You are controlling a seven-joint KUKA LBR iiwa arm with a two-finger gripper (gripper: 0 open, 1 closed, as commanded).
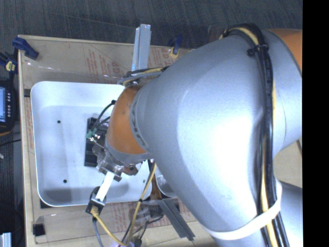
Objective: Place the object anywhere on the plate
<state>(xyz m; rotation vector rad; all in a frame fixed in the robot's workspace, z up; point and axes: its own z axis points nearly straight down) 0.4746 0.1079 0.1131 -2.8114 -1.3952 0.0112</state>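
Note:
My gripper [91, 142] is a dark block hanging over the middle of the left white bin [51, 107], pointing towards that bin's floor. Above it sits the orange wrist band [121, 127]. The big grey arm [216, 133] reaches in from the right and covers the right part of the left bin and nearly all of the right bin. The bare bin floor to the left of the gripper holds two small dark dots.
A sliver of the right bin's rim [160, 187] peeks out under the arm. A metal post [141, 48] stands behind the left bin. Blue clamps [23, 46] grip the bench's far left corner. Cables [131, 225] and a white tag [103, 189] hang near the front edge.

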